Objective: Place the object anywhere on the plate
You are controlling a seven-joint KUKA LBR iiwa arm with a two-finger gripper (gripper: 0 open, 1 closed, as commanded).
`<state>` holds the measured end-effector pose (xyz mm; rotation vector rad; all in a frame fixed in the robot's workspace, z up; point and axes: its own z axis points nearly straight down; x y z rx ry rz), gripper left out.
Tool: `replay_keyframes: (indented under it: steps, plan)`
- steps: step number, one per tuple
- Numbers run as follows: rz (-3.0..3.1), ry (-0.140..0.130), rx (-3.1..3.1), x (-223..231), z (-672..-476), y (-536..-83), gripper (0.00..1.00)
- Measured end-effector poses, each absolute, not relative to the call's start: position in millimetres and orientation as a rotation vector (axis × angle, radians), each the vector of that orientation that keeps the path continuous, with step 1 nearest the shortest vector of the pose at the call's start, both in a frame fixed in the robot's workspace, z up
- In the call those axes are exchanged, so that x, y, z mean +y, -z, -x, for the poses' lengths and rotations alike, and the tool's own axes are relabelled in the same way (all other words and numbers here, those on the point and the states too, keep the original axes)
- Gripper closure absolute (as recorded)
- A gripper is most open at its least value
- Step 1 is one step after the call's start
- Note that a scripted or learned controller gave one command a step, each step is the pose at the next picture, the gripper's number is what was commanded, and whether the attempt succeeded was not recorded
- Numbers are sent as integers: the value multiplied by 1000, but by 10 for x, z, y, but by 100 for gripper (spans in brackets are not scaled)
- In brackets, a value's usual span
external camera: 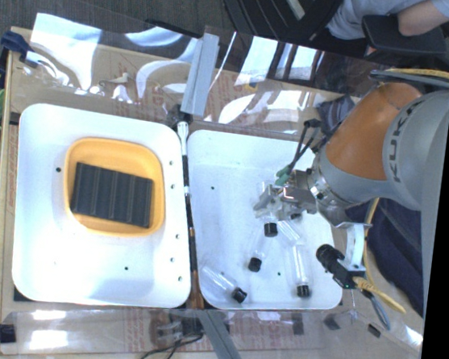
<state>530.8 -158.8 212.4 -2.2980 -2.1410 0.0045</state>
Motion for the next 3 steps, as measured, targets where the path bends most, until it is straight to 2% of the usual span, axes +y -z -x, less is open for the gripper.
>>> replay_keyframes:
  steps: [1, 2, 3]
  plan:
    - [2027, -5, -2391, -1082, -4976, -1927, 100]
    - [1949, -6, -2457, -347, -4884, -1903, 100]
    - [1839, -3, -2543, -34, -5507, -1908, 100]
